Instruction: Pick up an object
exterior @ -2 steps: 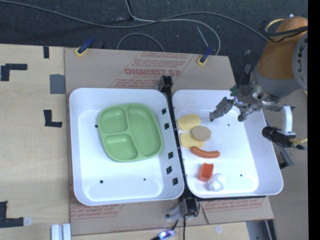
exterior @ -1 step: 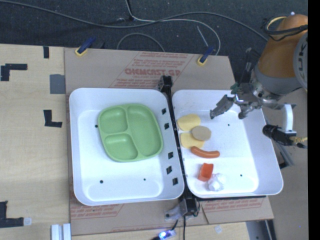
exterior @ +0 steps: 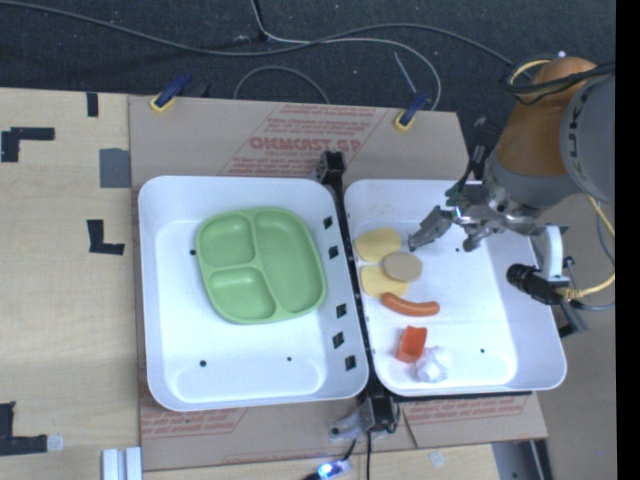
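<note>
Dark carpet is running across the top of the camera view, with thin cables (exterior: 300, 38) trailing over it, and below it a light wooden bench (exterior: 60, 298) is carrying a brown cardboard sheet (exterior: 290, 138) pinned by two clamps with yellow and blue grips (exterior: 170, 92). Two shallow white bins are sitting side by side on that cardboard, touching along a black centre join.

Lying flat in the left bin (exterior: 165, 298) is a green divided plate (exterior: 260, 265) with three compartments, taking up the bin's upper middle.

Gathered along the left side of the right bin (exterior: 500, 328) are the small objects. A pale yellow round piece (exterior: 378, 243) is lying uppermost, a tan disc (exterior: 402, 267) is overlapping its lower right edge, and another yellow piece (exterior: 373, 282) is peeking out just below the disc. An orange-red sausage shape (exterior: 410, 307) is lying crosswise under them, with a small red-orange block (exterior: 411, 343) below it and a crumpled white item (exterior: 431, 367) touching that block's lower right corner.

Reaching in from the right, the grey arm with its orange band (exterior: 540, 118) is hanging over the right bin's upper part. Its end effector (exterior: 447, 230) is hovering just right of the yellow round piece, fingers spread apart and gripping nothing, with one dark finger (exterior: 428, 232) pointing down-left toward the disc.
</note>
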Robot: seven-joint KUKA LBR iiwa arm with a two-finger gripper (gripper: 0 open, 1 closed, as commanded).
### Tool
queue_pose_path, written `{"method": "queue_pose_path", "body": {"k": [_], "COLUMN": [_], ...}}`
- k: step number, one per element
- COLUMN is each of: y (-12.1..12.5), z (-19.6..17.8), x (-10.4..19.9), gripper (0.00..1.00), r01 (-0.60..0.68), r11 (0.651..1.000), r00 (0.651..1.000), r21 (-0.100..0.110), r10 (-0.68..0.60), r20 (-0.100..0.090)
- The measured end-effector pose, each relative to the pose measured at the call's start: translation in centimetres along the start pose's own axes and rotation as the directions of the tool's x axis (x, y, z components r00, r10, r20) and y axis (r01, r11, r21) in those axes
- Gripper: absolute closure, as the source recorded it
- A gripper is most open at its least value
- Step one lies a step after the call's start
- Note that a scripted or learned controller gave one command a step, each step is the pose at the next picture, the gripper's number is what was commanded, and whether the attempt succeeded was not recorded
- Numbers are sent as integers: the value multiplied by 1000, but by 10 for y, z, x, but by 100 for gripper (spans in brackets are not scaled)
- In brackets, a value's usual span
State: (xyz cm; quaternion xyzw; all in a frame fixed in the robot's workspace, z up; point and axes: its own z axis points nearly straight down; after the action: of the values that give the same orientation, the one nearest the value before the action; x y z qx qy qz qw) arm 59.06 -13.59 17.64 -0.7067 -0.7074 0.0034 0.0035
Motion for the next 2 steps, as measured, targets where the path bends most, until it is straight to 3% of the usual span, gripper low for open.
{"method": "queue_pose_path", "body": {"k": [2], "y": [7], "z": [95], "x": [7], "gripper": [0], "r01": [1], "r11": [1000], "r00": [1000], "r21": [-6], "r10": [-1], "r20": [1]}}
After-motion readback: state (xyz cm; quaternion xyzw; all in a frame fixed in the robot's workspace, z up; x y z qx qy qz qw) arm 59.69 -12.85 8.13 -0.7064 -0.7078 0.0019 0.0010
